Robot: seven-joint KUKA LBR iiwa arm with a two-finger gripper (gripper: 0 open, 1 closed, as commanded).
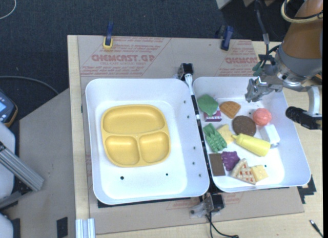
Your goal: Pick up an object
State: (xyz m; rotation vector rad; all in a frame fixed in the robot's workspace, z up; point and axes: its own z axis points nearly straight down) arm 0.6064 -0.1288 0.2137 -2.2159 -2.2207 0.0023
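Observation:
The right bin (294,155) holds several toy foods: a green leafy piece (207,104), an orange pastry (230,109), a brown round patty (244,125), a pink-red ball (262,116), a yellow bottle-shaped piece (251,144), purple grapes (230,158) and a waffle wedge (244,171). My gripper (254,93) hangs over the far part of this bin. It is just beyond the pink-red ball and to the right of the orange pastry. I see nothing held in it.
The left bin (97,104) holds a yellow three-compartment plate (136,134). A brown bar (217,164), a green knobbly piece (214,136) and a white piece (271,133) also lie in the right bin. Blue clamps (226,36) stand at the board's far edge.

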